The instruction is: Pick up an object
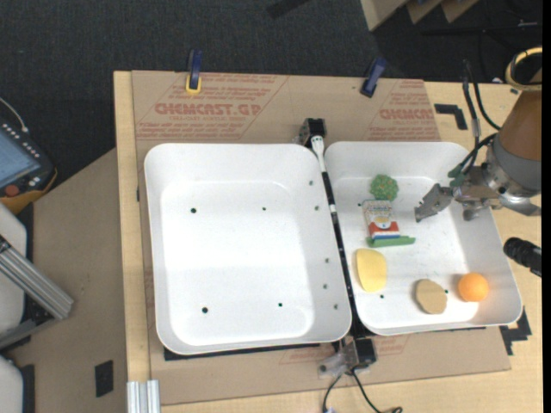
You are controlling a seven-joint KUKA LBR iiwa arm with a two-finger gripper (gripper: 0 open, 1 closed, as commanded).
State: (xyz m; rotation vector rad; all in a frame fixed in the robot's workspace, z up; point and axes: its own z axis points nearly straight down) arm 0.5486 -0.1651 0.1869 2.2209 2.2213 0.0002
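The right bin holds several small objects. A green bumpy ball lies near its back. In front of it are a small red and white box and a flat green stick. A yellow slab, a tan round piece and an orange ball lie near the front. My gripper hangs over the right part of this bin, to the right of the box and the green ball. Its fingers are spread open with nothing between them.
The left bin sits beside the right one, with a black clip strip along their shared edge. Brown cardboard lies under both bins, held by clamps at the back. A black cable runs down at the right.
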